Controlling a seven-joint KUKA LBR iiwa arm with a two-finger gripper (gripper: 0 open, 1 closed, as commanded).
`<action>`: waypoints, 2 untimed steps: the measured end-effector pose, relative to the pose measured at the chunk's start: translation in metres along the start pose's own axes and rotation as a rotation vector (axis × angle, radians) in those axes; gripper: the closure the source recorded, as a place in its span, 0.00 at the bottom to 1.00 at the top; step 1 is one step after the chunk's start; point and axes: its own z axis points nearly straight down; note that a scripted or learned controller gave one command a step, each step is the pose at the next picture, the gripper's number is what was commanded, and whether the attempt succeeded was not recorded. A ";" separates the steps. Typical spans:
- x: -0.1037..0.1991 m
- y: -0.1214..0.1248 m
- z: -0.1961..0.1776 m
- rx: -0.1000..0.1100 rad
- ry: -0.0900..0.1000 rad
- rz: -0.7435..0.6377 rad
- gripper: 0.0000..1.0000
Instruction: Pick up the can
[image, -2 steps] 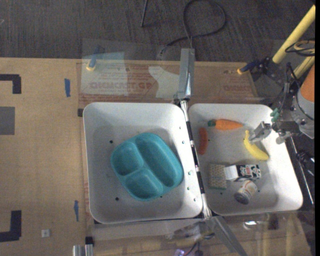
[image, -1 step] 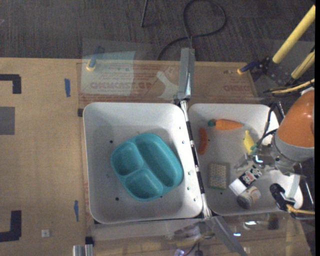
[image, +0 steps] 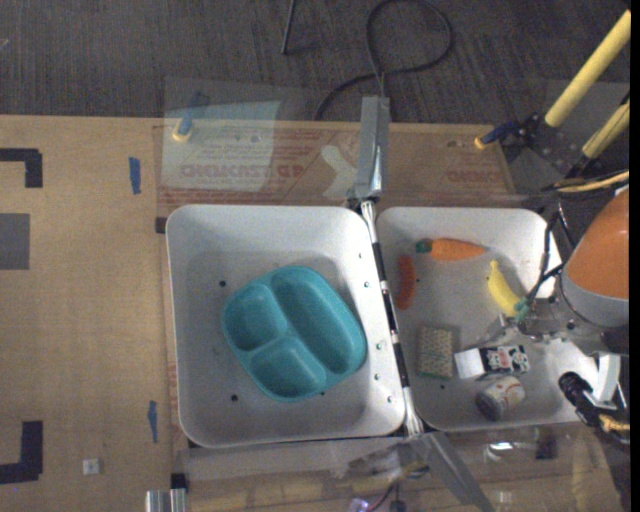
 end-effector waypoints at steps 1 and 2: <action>0.003 -0.002 0.002 -0.013 -0.004 0.056 0.00; -0.002 -0.002 -0.006 -0.013 -0.009 0.064 1.00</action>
